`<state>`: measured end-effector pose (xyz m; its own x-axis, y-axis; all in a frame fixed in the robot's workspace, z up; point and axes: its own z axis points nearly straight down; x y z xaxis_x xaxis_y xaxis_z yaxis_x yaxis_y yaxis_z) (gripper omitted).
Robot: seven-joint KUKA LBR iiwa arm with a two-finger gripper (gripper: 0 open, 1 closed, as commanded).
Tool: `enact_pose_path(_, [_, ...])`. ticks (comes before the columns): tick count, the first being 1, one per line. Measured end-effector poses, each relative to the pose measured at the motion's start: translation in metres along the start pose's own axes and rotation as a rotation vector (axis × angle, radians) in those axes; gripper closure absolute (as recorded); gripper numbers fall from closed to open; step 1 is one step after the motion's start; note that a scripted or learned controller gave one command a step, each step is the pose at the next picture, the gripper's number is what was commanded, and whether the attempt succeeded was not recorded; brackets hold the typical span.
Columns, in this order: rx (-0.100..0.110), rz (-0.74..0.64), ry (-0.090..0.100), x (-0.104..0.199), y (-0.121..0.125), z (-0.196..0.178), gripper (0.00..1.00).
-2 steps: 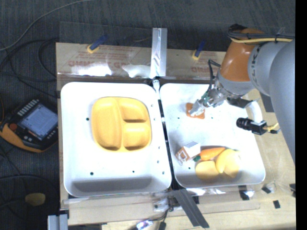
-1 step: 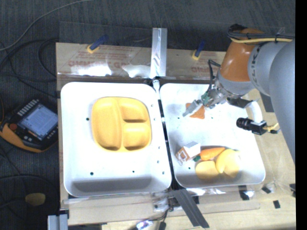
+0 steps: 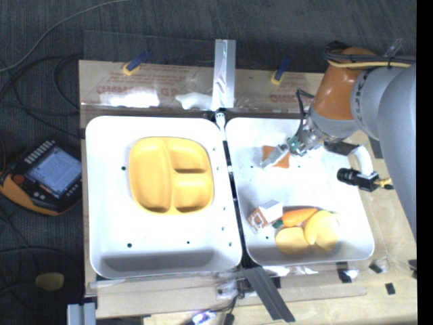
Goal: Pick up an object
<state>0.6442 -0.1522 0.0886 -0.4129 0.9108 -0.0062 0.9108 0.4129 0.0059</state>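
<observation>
End effector: the two-finger end effector (image 3: 287,149) on the grey arm with the orange band (image 3: 336,97) is lowered into the upper part of the right shallow white bin (image 3: 362,249). Whether it is open or closed cannot be told; the tip is small and blurred.

Nearest candidate: a small orange wedge-shaped object (image 3: 276,157) lies on the bin floor, touching or directly under the end effector tip. No grip on it is confirmed.

Other candidates: a cluster sits at the near end of the same bin, well apart from the end effector: a small white-and-orange box (image 3: 264,215), an elongated orange carrot-like piece (image 3: 299,216) and two rounded yellow pieces (image 3: 308,235).

Left bin: holds a yellow compartmented plastic tray (image 3: 170,173).

Risk 1, edge contact: the tip appears to meet the wedge at one corner. Judged result: the wedge is pushed aside or tips instead of seating.

Risk 2, low profile: the wedge lies flat and thin. Judged result: closure above it, or scraping on the bin floor.

Risk 3, false success: a lift may come up with nothing held.

Risk 4, wall proximity: the working point is near the divider between the bins. A nudged wedge may lodge against the wall.
</observation>
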Motion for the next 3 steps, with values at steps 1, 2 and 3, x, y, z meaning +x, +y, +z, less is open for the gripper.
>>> enact_pose_path(1, [0.004, -0.001, 0.0, 0.0, 0.0, -0.01, 1.0])
enact_pose_path(2, [0.004, -0.001, 0.001, 0.0, 0.0, -0.01, 0.0])
enact_pose_path(3, [-0.004, 0.145, -0.002, 0.052, -0.053, -0.002, 0.0])
